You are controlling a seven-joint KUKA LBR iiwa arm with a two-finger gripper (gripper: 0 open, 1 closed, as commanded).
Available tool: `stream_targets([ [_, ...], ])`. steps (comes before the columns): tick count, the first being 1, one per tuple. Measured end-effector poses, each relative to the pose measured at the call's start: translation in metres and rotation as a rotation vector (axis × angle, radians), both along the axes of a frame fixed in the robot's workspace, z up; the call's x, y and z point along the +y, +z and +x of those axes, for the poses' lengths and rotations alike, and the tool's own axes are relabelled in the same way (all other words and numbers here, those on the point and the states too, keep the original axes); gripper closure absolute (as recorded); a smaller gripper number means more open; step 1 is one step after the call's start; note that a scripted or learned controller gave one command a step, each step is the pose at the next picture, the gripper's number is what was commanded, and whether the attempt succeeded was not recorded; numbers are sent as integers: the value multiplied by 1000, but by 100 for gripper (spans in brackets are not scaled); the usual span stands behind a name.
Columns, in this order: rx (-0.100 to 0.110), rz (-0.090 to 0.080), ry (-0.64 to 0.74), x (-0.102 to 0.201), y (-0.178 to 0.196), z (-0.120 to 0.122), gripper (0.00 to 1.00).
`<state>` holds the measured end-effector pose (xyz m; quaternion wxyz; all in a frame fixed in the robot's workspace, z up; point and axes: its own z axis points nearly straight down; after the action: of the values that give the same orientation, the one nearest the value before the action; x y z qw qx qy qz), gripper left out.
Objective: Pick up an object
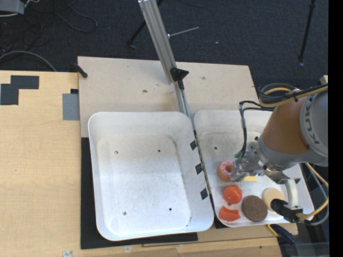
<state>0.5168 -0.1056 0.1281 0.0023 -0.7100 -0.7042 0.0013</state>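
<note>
Two white bins share the worktop; we take the right bin as landmark. Near its middle the claw sits low, just beside or touching a red-pink doughnut-like piece. Whether the claw is spread or closed, or has anything, we cannot tell. Toward the bin's front edge lie a red round fruit, a red wedge, a brown disc and a cream piece. In our judgement, centre over one item, clear of neighbours, before closing. A yellow scrap is half hidden under the wrist.
</note>
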Motion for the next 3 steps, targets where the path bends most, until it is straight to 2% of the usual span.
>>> stream_targets([
  [2, -7, -1, 9, 4, 99, -13, 100],
  [3, -8, -2, 8, 3, 151, -12, 100],
])
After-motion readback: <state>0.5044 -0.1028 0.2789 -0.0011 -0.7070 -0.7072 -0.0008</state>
